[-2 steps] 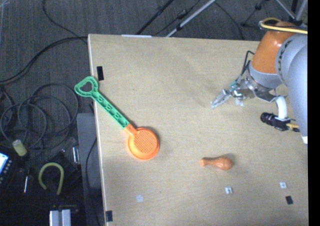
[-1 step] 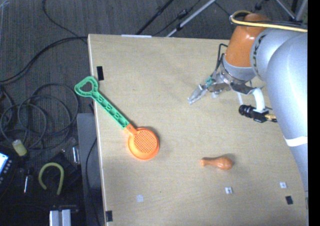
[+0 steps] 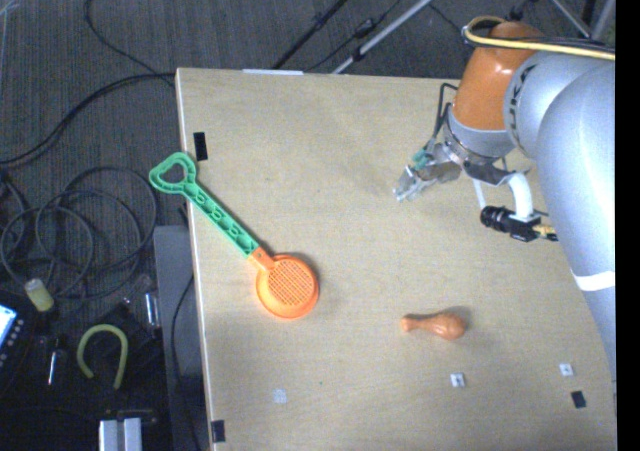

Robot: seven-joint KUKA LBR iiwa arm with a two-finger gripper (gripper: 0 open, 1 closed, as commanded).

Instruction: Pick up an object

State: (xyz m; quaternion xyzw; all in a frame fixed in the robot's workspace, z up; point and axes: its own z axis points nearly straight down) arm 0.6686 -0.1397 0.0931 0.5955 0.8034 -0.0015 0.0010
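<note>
Looming at my right, the grey arm (image 3: 570, 169) is the biggest thing, over a tan surface (image 3: 330, 119). Next in size, a green-handled orange strainer (image 3: 245, 239) lies far left. Smallest, an orange drumstick toy (image 3: 437, 324) lies below the jaws (image 3: 412, 182) (whether they are clenched I cannot tell). Both objects sit well apart from them, so closing here would likely catch nothing.

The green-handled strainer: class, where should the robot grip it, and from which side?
Probably the straight green handle of the strainer, midway between its loop and the orange mesh head. It lies flat and diagonal, so come from above with the jaws across its narrow width; the round head looks too wide.
</note>
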